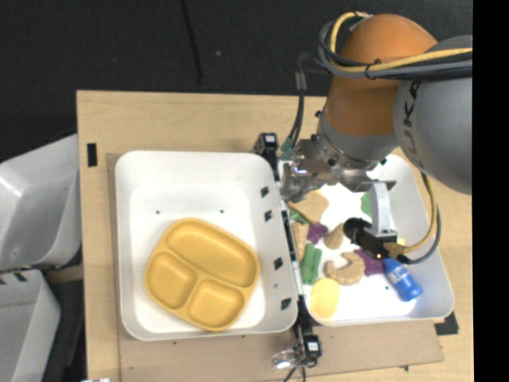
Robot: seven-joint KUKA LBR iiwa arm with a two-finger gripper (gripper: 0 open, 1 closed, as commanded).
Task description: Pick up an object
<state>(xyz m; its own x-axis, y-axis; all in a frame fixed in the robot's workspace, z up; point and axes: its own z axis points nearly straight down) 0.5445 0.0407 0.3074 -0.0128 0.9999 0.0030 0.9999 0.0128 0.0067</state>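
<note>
— Since the scene is seen from one camera above the table (95,126), where is the gripper (296,180) placed?

— It is lowered over the right bin (429,305), at that bin's ten o'clock corner, just beside the wall shared with the left bin (135,213). Whether it is spread or closed cannot be told; it is masked by the wrist, and nothing is seen held.

— Which object could be taken?

— The tan flat piece (315,205) lies nearest, just at five o'clock from the gripper. Further toward six o'clock a purple piece (318,231), a green piece (310,263) and a yellow disc (324,297) are strung along the wall. A blue object (402,281) lies at the bin's four o'clock.

— How would the tan piece be expected to handle?

— It is judged light, stiff and thin. Its two opposite edges should be pinched; a low, flat thing may be slid rather than lifted, and the nearby wall leaves little room.

— And the left bin?

— A yellow divided tray (203,273) is held there, well apart.
</note>
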